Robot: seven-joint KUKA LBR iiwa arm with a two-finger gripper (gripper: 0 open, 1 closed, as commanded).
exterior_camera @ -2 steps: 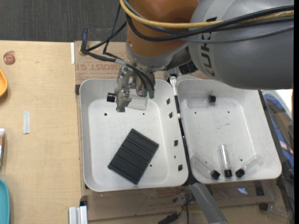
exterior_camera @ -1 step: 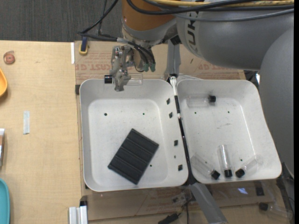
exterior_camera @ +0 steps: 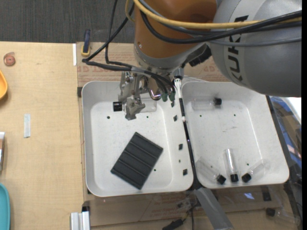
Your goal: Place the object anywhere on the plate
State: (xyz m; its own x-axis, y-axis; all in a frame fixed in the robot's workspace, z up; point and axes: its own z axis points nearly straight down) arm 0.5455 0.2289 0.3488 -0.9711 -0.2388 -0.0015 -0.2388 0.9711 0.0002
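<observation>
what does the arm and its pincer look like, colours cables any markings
The arm is bulky, rounded and grey, with black KUKA lettering on its side and a wide orange band above the wrist. Black cables and a yellow one loop around the band and trail down toward the wrist. The pincer is small, bare grey metal, with a few thin wires bunched beside it.

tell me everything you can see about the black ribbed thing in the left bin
The black ribbed slab is a flat rectangle, matte and dark like plastic or rubber, with several raised ridges running along its length. It lies flat on the floor of the left bin, turned at a diagonal, one corner pointing to the bin's front edge and another toward the middle. It sits in the front half, clear of the walls. Nothing touches it but the bin floor; the gripper hangs above the bin's back part, apart from it.
</observation>
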